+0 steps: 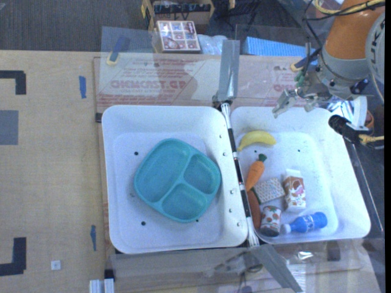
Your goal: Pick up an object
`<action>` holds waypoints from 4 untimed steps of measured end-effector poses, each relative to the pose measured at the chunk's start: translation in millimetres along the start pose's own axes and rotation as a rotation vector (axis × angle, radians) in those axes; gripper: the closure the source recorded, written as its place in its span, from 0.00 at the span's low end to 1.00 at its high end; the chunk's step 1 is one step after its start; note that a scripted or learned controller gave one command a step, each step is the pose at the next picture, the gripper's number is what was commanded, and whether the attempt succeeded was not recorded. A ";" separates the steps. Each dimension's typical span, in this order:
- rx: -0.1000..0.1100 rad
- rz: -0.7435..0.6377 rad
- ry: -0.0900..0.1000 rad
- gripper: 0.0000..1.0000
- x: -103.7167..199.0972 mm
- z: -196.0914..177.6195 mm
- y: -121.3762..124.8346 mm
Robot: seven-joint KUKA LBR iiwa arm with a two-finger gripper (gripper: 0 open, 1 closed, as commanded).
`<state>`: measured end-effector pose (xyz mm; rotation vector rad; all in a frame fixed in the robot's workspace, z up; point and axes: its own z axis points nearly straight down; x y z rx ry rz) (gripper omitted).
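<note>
Two white bins (116,127) sit side by side on the bench (49,163).

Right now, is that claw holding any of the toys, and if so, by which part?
Nothing is held. The claw hangs above the far edge of the right bin, with nothing between its fingers; the banana and carrot lie in the bin.

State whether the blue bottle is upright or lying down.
Lying down: the bottle rests on its side on the right bin's floor.
</note>
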<state>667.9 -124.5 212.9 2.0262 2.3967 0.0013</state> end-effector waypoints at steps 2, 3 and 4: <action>-0.007 -0.334 -0.004 0.00 -12.5 124.2 -144.3; -0.011 -0.329 -0.005 1.00 -14.4 113.5 -143.9; 0.001 -0.268 0.001 1.00 30.5 15.3 -144.3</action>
